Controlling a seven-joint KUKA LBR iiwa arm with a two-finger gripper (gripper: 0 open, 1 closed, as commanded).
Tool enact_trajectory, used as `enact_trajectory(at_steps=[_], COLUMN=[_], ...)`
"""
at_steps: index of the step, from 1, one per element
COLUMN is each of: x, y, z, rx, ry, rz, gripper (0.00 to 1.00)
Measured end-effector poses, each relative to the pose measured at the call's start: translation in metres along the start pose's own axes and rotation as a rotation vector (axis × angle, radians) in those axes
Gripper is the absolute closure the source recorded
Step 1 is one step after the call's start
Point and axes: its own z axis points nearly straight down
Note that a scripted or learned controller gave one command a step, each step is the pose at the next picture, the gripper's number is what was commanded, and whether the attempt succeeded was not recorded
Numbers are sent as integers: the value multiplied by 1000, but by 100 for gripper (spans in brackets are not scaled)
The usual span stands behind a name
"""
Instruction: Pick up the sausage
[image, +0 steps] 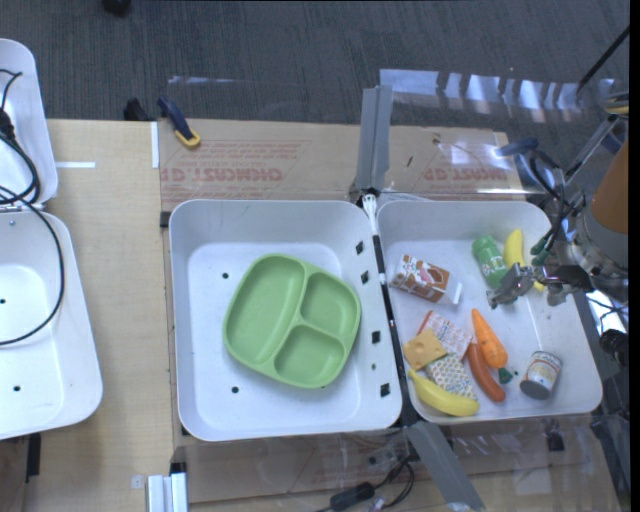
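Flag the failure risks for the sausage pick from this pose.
1. The sausage lies right against the carrot, so the tool may catch the carrot instead.
2. The tool sits well short of the sausage, up near the small banana and green item; it could nudge them when it moves.
3. The can stands close beside the sausage and could get knocked.

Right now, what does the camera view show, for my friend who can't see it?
The end effector hangs over the right bin, which holds a sausage, carrot, two bananas, a milk carton and a can. The left bin holds a green divided plate.
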Motion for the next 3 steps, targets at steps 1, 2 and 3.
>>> enact_trajectory(at_steps=[1,2,3], x=[-81,-48,-32], y=[-19,32,96], z=[-28,95,128], rx=[-2,1,-1], ry=[-1,0,-1], rz=[172,239,323], gripper=[0,0,0])
